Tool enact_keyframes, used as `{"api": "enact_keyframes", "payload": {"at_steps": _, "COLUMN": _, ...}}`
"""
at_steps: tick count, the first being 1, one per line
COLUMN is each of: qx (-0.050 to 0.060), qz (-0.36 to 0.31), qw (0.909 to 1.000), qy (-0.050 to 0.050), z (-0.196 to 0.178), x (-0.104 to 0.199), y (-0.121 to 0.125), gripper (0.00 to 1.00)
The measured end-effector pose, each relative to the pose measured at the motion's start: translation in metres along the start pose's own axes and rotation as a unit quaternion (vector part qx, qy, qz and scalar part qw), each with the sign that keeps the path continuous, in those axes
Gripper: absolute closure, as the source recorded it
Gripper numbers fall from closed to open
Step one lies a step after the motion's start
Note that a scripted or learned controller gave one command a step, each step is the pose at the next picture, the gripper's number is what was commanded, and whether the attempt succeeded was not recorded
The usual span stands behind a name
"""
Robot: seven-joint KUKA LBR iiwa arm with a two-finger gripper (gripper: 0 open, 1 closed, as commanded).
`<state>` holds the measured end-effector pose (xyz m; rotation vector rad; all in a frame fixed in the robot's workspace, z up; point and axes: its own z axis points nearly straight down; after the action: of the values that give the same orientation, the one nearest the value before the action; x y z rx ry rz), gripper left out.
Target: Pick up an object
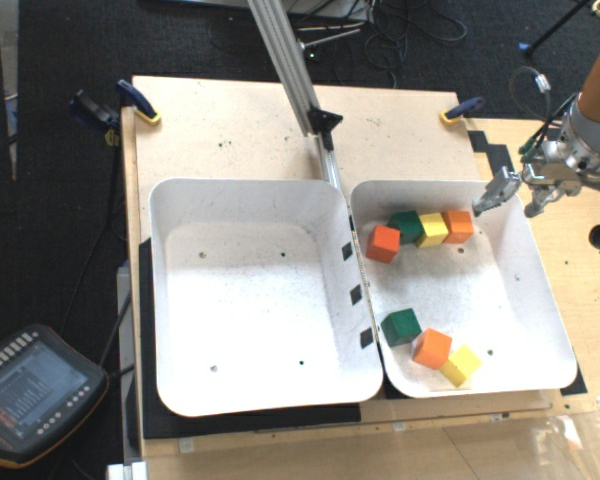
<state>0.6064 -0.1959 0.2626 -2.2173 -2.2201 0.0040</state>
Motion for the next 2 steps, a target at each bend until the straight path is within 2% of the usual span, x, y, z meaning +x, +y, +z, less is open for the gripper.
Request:
{"api": "enact_keyframes", "payload": {"at_steps": 1, "qx": -0.002, "qz": -0.001, "qw": 1.0000, "qy": -0.001, "z": -0.003, "x": 0.000, "y": 0.001, "gripper": 0.00}}
{"api": "enact_keyframes", "payload": {"at_steps": 2, "qx": 0.000, "qz": 0.000, "qw": 1.0000, "qy": 0.000, "z": 0.045, "x": 0.007, "y": -0.006, "gripper": 0.00}}
